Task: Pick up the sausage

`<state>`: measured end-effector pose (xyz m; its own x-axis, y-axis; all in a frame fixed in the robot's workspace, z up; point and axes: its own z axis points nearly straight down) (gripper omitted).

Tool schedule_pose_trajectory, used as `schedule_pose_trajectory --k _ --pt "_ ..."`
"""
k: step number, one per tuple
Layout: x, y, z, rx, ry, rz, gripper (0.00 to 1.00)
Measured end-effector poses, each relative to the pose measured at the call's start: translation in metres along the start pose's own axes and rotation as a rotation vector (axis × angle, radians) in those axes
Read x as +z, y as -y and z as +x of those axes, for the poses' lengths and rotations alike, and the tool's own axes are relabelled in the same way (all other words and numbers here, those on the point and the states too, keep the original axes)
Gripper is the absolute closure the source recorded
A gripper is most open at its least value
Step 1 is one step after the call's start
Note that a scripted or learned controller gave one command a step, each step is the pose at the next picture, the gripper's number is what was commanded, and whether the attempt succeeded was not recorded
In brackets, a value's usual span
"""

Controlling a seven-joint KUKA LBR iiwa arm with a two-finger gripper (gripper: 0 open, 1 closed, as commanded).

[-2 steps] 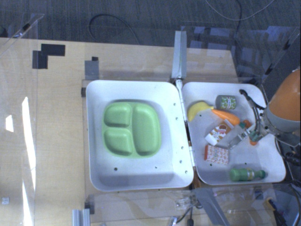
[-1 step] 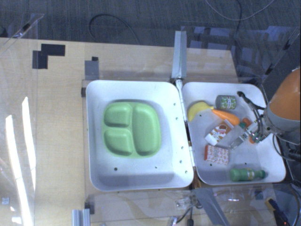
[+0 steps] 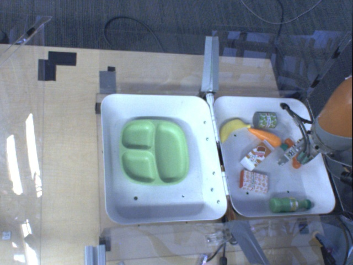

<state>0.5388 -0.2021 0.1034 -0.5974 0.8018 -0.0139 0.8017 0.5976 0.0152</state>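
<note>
Sausage (image 3: 297, 160) sits in the right bin (image 3: 325, 195), close to that bin's right wall, about halfway down its length. It reads as a small orange-brown piece, largely masked by the pincer (image 3: 293, 153); I cannot tell its long axis with confidence, though the visible end points down and toward the bin's right wall.

Pincer is directly over or against the sausage, reaching in from the bin's right side. Metal fingers overlap the piece in this view. Cannot tell how wide they stand or whether anything is gripped.

Other contents of the right bin, relative to the sausage:
- carrot (image 3: 265, 135) up and left, lying slantwise
- can (image 3: 265, 119) farther up, near the bin's top wall
- lemon (image 3: 233, 128) far left, by the bin's left wall
- tube (image 3: 256, 157) left
- packet (image 3: 254, 181) down and left
- bottle (image 3: 290, 205) below, along the bin's bottom wall

Left bin (image 3: 113, 203) holds 1 green tray (image 3: 155, 151).

Judgement: sausage is essentially at the pincer tips, so little lateral travel remains; closure and lift would decide the try.
</note>
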Motion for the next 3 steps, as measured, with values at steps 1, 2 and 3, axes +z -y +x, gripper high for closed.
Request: schedule_pose_trajectory --k 1,2,3 --pt "-0.079 -0.033 0.064 -0.014 -0.007 0.008 1.00" --pt "-0.115 -0.074 0.132 -0.003 -0.008 0.008 1.00" --pt "-0.115 -0.074 0.132 -0.003 -0.008 0.008 0.00"
